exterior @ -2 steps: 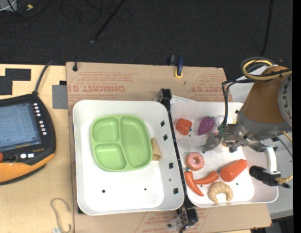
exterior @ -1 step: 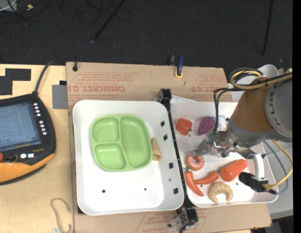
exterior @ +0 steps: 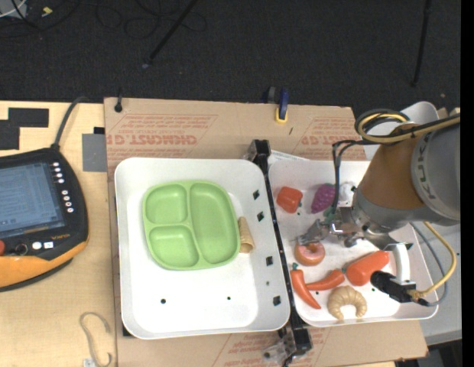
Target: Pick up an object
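Toy food items, the candidates for pickup, lie in the right bin [exterior: 420, 321], while further left on the surface [exterior: 38, 312] sits a teach pendant [exterior: 30, 212] with a lit screen and an orange lower edge. Next comes the left bin [exterior: 191, 312], which holds a green divided plate [exterior: 191, 224] with three compartments; a small tan piece [exterior: 245, 235] lies against the plate's right rim. A black divider [exterior: 271, 235] separates the two bins. In the right bin, from left: an orange block [exterior: 289, 199] near the top, a red chili pepper [exterior: 304, 287] low down, a pinkish ring-shaped piece [exterior: 310, 252], a purple grape cluster [exterior: 323, 197], a croissant [exterior: 347, 303] at the bottom and an orange carrot-like piece [exterior: 368, 266]. The pincer [exterior: 329, 232] hangs just above the ring-shaped piece, between grape cluster and carrot-like piece; whether its fingers are apart or together cannot be told. The arm [exterior: 413, 178] enters from the right over the bin.
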Robot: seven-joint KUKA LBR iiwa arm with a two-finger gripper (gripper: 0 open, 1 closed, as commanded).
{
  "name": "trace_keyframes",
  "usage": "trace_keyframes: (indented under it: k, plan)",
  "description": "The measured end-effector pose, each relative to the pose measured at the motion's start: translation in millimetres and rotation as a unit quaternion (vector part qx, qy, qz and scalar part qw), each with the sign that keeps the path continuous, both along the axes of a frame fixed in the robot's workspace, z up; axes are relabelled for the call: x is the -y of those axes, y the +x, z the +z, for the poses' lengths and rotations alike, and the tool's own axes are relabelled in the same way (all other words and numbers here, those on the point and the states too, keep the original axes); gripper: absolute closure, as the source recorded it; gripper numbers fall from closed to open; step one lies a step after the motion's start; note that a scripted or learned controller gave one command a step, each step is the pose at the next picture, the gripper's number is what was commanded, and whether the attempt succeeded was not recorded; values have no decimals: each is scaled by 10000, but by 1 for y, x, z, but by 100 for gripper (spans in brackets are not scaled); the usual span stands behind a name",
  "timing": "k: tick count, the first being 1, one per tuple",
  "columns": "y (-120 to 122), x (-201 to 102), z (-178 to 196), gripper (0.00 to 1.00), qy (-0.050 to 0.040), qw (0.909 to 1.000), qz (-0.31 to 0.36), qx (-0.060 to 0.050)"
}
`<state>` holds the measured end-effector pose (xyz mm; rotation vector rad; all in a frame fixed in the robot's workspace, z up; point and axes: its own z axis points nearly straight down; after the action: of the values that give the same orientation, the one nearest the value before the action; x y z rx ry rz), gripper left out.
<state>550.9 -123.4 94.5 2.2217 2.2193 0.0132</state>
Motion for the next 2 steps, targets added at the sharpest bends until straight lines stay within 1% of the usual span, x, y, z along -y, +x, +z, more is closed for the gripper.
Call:
trace_keyframes:
  k: [1,2]
  plan:
    - [3,2,15,100,3,10000,-36,58]
    - [9,0,59,100,-26,10000,3,-30]
